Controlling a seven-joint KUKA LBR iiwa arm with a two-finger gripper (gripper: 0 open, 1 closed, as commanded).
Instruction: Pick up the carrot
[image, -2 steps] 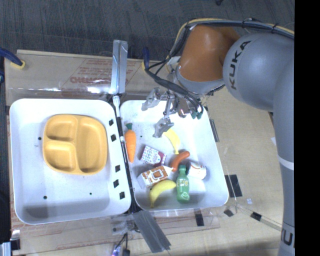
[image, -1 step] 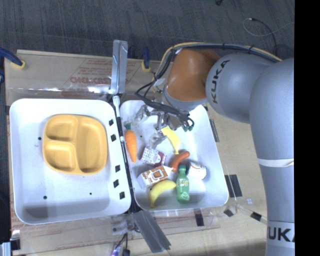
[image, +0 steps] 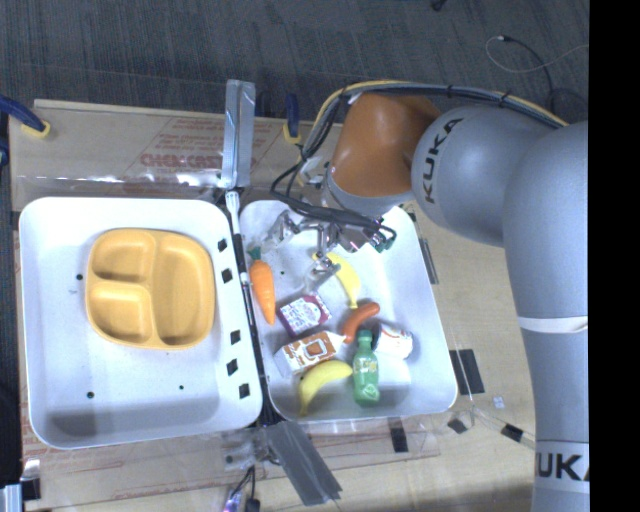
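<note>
While the carrot (image: 263, 289) is lying at the right bin's (image: 425, 300) left wall, my gripper (image: 323, 262) is hovering just right of it. I cannot tell its state.

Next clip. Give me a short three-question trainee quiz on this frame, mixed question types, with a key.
1. True or false: the carrot lies in the same bin as the yellow divided plate.
2. Multiple choice: where in the right bin does the carrot lie? A) along the left wall B) in the far right corner C) on top of the green bottle
3. Short answer: which fruit lies at the near edge of the right bin, just left of the green bottle?

Key
1. False: the carrot is in the right bin, the plate in the left bin.
2. A
3. The banana.
</note>
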